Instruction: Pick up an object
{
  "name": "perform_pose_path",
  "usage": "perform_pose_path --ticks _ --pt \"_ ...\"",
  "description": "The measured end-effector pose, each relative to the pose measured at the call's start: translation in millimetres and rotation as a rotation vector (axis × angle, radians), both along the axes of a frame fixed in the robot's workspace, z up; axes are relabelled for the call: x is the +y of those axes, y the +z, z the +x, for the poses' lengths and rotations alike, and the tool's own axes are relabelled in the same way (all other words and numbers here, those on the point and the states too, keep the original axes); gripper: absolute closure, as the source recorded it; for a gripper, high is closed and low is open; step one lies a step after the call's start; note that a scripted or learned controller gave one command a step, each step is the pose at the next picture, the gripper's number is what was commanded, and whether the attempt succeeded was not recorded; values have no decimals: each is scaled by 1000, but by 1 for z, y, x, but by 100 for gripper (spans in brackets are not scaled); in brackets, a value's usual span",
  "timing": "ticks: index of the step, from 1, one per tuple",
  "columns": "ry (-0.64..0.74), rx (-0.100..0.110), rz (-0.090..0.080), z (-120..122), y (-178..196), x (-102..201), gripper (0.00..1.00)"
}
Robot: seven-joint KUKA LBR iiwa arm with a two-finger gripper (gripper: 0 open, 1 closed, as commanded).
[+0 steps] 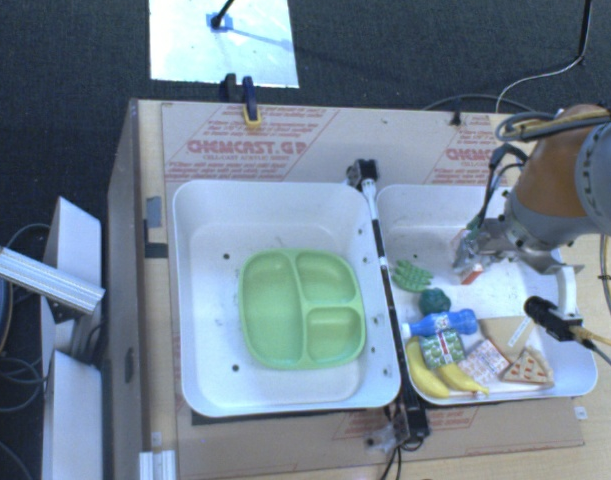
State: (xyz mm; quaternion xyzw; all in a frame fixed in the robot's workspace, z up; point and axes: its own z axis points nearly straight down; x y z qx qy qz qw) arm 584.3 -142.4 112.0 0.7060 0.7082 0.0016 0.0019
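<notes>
While gripper (472, 260) hangs over right bin (425, 208) floor, finger state unclear, toys (455, 353) crowding near edge

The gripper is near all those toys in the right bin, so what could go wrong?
The gripper hangs over bare floor of the right bin, so it may close on nothing. The blue bottle, banana and pizza slice lie crowded together, so a grab could knock neighbours.

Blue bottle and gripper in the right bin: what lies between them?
In the camera view, bare white bin floor separates the gripper from the blue bottle. The dark green toy sits just left of that line.
</notes>
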Motion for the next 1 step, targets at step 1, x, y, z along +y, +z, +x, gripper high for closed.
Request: perform_pose_path --ticks 1 --pt "1 2 1 6 73 70 100"
